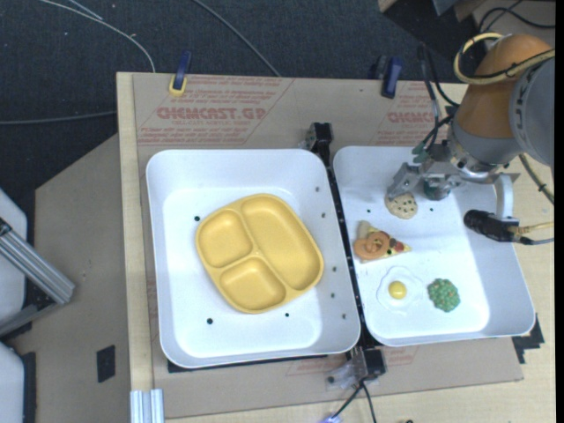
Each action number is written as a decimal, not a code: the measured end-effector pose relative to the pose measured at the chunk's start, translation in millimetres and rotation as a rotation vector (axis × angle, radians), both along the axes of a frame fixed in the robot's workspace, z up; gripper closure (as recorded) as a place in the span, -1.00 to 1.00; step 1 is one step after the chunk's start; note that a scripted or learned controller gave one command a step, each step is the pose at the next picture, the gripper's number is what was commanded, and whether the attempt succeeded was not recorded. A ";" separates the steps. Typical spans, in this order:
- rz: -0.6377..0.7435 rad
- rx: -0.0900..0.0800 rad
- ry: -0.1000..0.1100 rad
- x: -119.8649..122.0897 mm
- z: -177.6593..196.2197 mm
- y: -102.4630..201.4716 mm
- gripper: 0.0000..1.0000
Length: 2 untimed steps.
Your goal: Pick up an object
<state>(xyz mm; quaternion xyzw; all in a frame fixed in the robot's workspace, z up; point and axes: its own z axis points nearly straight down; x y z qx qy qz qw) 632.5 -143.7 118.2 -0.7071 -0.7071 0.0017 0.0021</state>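
- Camera view looked down at a slant on a worktop [141, 236] carrying two shallow white bins side by side: a left bin [167, 263] and a right bin [502, 311].
- One yellow divided plate [257, 252] with three compartments lay in the left bin, tilted a little against the bin's edges.
- Four small toy foods lay in the right bin: one chocolate-chip cookie [401, 204], one pizza slice [377, 244], one fried egg [398, 290] and one piece of broccoli [443, 294].
- One grey arm with an orange band [493, 86] reached in from the right, and its hand [421, 180] sat low over the far part of the right bin, just above the cookie and touching or nearly touching it.
- Whether the hand was wide or narrow could not be told, because its tip was small and partly masked by its own body; nothing showed between its tips.
- Cookie, nearest the hand, seemed the likely thing to pick: it lay flat near the bin's far wall, close beside the pizza slice and well apart from the egg and broccoli.
- Judging by its look, the cookie was a light, stiff plastic disc, thin and probably smooth, so it might slip or skid on the bin floor.
- Best hold would likely be across its rim, on opposite edges, with the hand pressed right down to the bin floor.
- Broccoli looked bumpier and taller, probably an easier grip.
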 end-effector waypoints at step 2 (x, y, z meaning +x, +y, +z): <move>0.001 -0.002 -0.012 1.5 74.0 8.6 1.00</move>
